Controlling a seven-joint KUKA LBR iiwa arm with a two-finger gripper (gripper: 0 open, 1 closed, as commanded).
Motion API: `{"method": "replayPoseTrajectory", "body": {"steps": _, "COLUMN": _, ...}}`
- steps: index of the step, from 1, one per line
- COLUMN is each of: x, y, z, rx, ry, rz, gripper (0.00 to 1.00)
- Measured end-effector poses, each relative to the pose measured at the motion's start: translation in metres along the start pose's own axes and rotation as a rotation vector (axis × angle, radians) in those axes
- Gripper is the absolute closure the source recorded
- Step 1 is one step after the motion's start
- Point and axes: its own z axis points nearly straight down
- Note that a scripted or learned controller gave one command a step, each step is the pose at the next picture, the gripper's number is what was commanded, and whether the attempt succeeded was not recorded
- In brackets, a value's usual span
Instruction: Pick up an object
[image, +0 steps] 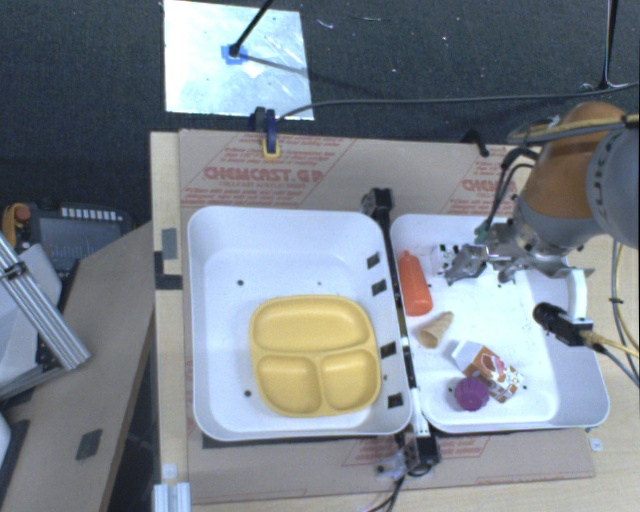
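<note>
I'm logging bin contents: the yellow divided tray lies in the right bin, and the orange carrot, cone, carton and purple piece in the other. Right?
Not quite. The camera view shows the yellow divided tray in the left bin; the carrot, cone, carton and purple piece lie in the right bin.

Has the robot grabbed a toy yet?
Not yet. Nothing looks picked up: the orange carrot, cone, little carton and purple ball all lie in the right bin. The gripper hangs over that bin's far end. Grabbing and lifting remain.

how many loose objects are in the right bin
4. An orange carrot-like piece lies along the left wall, a tan cone just below it, a small carton toward the front, and a purple piece touching it. The gripper may hide others.
</note>
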Motion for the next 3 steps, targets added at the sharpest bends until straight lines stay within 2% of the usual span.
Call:
{"method": "replayPoseTrajectory", "body": {"steps": 1, "x": -0.001, "y": 0.0, "z": 0.063, "rx": -0.001, "ry": 0.0, "rz": 0.0, "gripper": 0.0}}
{"method": "replayPoseTrajectory", "body": {"steps": 2, "x": -0.001, "y": 0.003, "z": 0.048, "rx": -0.008, "ry": -0.001, "rz": 0.0, "gripper": 1.0}}
{"method": "replayPoseTrajectory", "body": {"steps": 3, "x": -0.001, "y": 0.005, "z": -0.017, "rx": -0.012, "ry": -0.002, "rz": -0.003, "gripper": 1.0}}
